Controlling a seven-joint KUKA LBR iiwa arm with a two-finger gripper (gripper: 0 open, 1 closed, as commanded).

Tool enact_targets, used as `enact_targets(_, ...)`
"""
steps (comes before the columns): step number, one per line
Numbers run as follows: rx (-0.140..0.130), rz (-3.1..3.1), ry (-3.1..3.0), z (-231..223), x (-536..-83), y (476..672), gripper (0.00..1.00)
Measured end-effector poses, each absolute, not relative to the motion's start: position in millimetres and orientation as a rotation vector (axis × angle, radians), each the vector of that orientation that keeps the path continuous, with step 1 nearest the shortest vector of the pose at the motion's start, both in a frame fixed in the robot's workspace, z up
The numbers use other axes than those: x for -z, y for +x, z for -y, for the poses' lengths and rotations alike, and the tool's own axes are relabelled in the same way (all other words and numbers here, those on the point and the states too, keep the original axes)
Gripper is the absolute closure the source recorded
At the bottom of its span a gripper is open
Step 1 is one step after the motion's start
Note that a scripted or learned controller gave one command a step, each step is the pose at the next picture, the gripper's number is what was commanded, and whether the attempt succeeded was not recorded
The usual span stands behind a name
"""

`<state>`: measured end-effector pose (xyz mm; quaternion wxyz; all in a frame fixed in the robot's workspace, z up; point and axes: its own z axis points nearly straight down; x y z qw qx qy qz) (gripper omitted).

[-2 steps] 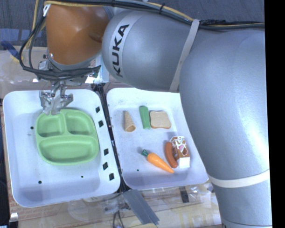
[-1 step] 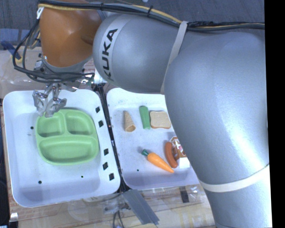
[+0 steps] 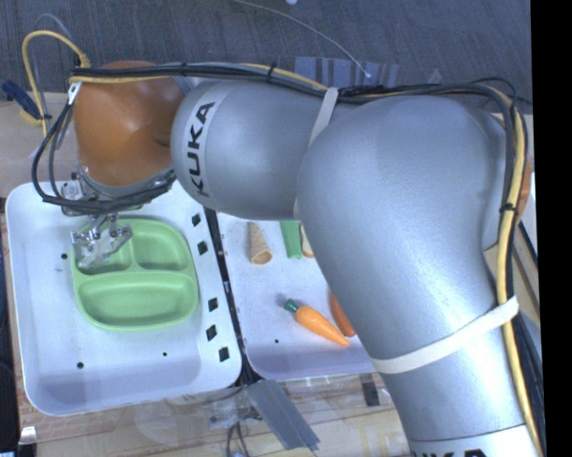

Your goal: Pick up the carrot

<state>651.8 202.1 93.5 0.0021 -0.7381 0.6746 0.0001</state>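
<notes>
Carrot [image 3: 319, 325] lying in right bin [image 3: 272, 359], well apart from hand [image 3: 101, 237] over green tray [image 3: 139, 298] in left bin [image 3: 47, 372]. Hand's opening: cannot tell; nothing visibly held. Probably light, stiff, smooth; best taken across thick middle.

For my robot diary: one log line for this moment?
gripper over green plate, left bin | carrot in right bin, untouched | pick pending

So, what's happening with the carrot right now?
End effector over green tray, left bin. Carrot lying free in right bin. Arm overhangs that bin.
</notes>
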Motion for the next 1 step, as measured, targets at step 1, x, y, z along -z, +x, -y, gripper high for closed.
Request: enact_targets(1, 0.008, -1.782, -2.574, -221.1, -229.7, 657.3, 1.00)
